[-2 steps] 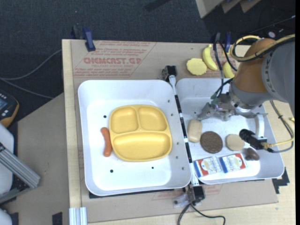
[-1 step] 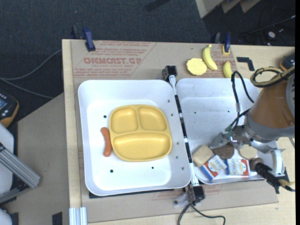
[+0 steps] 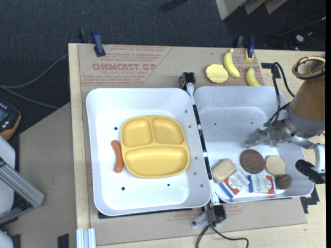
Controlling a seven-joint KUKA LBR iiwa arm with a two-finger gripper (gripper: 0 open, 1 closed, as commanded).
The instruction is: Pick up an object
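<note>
In the right bin (image 3: 227,112), along its near side, lie a round dark brown cookie (image 3: 252,160), a pale round biscuit (image 3: 275,164), a small dark brown piece (image 3: 283,180), a tan bread-like block (image 3: 223,170) and two printed packets (image 3: 238,182) (image 3: 262,184). My gripper (image 3: 264,138) hangs over the right half of this bin, just beyond the cookie and biscuit. It stands open with nothing between its fingers. The grey wrist and orange band (image 3: 310,99) rise behind it at the right edge.
The left bin (image 3: 103,118) holds a yellow divided plate (image 3: 154,145) with an orange sausage (image 3: 118,155) beside its left rim. Behind the right bin, on the bench, lie two toy bananas (image 3: 232,63) (image 3: 252,76) and a yellow lump (image 3: 216,73).
</note>
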